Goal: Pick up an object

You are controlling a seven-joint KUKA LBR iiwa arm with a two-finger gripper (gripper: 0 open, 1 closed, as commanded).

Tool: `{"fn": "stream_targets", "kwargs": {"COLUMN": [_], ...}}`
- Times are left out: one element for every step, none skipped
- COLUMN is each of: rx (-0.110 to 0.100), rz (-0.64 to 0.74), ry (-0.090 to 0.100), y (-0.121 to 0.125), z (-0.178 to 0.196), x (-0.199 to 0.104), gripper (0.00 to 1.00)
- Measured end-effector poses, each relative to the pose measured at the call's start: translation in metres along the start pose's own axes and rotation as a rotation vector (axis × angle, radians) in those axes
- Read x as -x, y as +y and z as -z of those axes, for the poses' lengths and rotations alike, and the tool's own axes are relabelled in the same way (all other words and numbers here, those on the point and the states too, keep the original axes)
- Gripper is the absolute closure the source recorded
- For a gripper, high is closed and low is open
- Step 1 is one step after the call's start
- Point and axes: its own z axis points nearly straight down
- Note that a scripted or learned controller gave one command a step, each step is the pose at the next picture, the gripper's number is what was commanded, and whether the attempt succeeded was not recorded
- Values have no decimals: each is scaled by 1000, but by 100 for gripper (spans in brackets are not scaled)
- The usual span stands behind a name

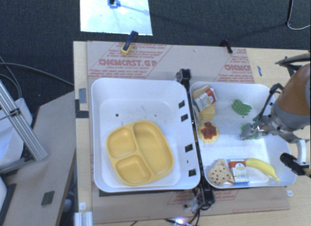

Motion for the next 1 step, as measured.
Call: {"fn": "stream_targets", "kwargs": {"rx": [0], "rz": [1], "ry": [1], "y": [17], "z": [2], "x": [-19], "gripper": [100]}}
